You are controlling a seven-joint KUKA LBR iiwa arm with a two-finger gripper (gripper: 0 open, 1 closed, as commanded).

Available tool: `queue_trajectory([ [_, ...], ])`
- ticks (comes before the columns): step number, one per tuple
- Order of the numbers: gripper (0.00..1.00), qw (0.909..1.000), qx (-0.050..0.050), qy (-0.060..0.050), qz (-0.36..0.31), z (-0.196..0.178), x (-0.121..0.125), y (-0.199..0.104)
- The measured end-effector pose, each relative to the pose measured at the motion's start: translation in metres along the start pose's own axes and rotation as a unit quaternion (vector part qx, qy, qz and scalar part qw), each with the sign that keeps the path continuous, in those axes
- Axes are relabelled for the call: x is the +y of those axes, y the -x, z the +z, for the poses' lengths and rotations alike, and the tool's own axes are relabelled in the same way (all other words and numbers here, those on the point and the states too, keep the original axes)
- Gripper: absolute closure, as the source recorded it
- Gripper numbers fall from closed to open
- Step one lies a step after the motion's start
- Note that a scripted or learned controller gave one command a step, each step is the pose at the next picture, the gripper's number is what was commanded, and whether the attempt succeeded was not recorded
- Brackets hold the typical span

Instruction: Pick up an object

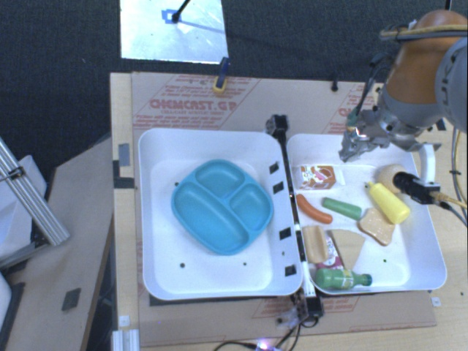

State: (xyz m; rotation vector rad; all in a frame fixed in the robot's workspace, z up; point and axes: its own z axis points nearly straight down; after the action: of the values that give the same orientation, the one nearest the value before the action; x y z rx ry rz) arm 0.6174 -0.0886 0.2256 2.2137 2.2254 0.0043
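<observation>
- the gripper (356, 148) hangs over the far rim of the right bin (431, 269), near its back left corner; whether its fingers are apart or together cannot be told, and nothing shows between them.
- just below it in that bin lies a small printed packet (317, 175).
- nearer the front lie a green cylinder (342, 208), an orange sausage (314, 209), a yellow bottle (388, 202), a toast slice (376, 227) and a green bottle (341, 278).
- the left bin (157, 152) holds a blue divided plate (221, 205).
</observation>
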Motion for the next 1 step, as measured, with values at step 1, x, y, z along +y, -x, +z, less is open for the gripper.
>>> queue_trajectory([
  [1, 1.0, 1.0, 0.0, -0.003, 0.003, -0.002, -0.0612, -0.0061],
])
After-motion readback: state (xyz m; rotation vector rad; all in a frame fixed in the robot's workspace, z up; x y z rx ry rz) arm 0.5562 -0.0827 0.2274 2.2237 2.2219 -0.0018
